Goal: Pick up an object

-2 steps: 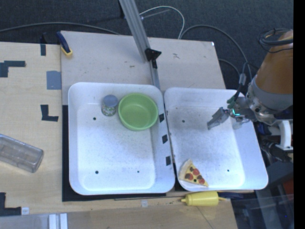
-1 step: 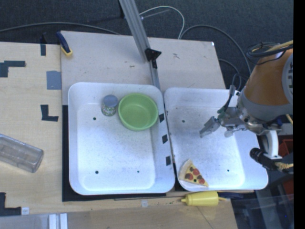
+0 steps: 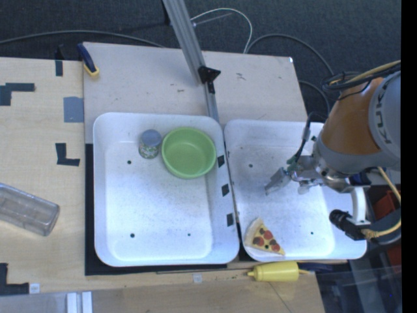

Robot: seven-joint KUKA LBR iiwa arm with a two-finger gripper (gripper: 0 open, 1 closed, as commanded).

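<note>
Gripper (image 3: 279, 180) low mid right bin (image 3: 260, 135), grip state unclear; pizza slice (image 3: 263, 237) by near-left corner, likeliest target.

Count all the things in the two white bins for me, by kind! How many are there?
Green bowl: 1, in the left bin
Small can: 1, beside the bowl in the left bin
Toy pizza slice: 1, in the right bin
Total: 3
The yellow bottle lies outside the bins, so I left it out.
</note>
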